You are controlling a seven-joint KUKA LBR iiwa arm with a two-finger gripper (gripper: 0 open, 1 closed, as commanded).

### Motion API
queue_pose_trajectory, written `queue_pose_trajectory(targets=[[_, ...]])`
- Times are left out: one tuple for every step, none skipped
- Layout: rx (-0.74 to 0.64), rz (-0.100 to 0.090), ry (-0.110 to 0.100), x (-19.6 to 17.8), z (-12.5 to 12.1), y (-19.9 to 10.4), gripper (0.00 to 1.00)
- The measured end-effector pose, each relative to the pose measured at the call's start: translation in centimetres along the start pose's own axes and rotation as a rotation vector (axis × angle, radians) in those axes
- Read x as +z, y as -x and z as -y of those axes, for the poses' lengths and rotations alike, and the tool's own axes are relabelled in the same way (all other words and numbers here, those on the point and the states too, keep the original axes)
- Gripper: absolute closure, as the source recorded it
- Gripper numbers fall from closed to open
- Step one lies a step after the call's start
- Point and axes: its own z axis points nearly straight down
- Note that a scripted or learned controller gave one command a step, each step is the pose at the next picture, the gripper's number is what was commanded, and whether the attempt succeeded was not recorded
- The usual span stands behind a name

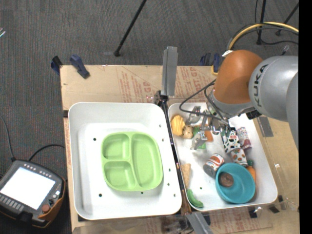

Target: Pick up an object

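the arm (253, 84) is reaching in from the right and is hanging over the upper part of the right bin (271, 179). the end effector (204, 130) is sitting low among the clutter there. its opening cannot be judged from this view, because cables and wrist hardware are crowding the tip; nothing is visibly being held.

candidate objects are all lying in the right bin. a yellow ridged item (177, 125) is lying just beside the end effector, against the bin's left wall. a small orange piece (209, 135) is lying just right of the tip. a black-and-white patterned carton (230, 141) and a red-labelled can (213, 163) are lying nearer the middle. a teal bowl (236, 183) is occupying the near right corner, touching the can. a green piece (194, 198) is lying at the near edge. the left bin (78, 130) is carrying a green divided tray (131, 161).

the step in hand is judged to be the descent onto a target.

- choosing the yellow ridged item is advisable: it is standing apart from its neighbours on one side.
- aligning the tip so that it is spanning the item's narrow axis, not its length.
- keeping clear of the bin wall, which is likely to be blocking one side.
- avoiding the can and bowl, which are touching and likely to shift together.
- confirming the object between the tips before lifting.
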Motion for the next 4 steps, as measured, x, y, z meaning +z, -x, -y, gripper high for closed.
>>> queue_pose_trajectory(targets=[[0.066, -0.001, 0.000, -0.1, 3.0, -4.8, 0.00], [0.075, 0.000, 0.000, -0.1, 0.7, -6.9, 0.00], [0.051, -0.001, 0.000, -0.1, 0.2, -10.7, 0.00], [0.046, 0.007, 0.000, -1.2, 0.0, -10.4, 1.00]])
